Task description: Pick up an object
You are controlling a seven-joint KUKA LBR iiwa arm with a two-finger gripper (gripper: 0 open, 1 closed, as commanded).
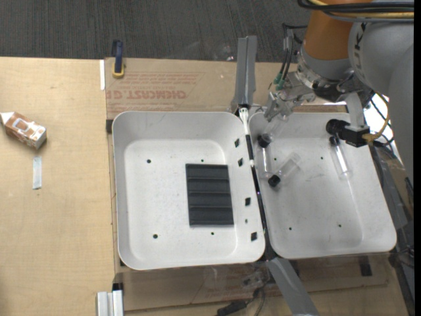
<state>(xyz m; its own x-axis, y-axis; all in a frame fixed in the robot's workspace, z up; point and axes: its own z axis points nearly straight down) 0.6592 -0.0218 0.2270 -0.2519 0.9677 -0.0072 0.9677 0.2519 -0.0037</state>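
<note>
A black ridged rectangular block [210,194] lies flat in the middle of the left bin [131,242]. In the right bin [329,236] lie three clear tubes with black caps: one [264,153] along the left wall, one [284,170] slanted just right of it, and one [340,157] toward the back right. My gripper [276,107] hangs over the back left corner of the right bin, above and behind the left-wall tube. I see nothing between its fingers.
A metal post [246,71] rises behind the seam between the bins. A small printed box [25,130] and a white strip [37,174] lie on the bench at far left. A blue clamp [117,58] sits at the cardboard's back edge.
</note>
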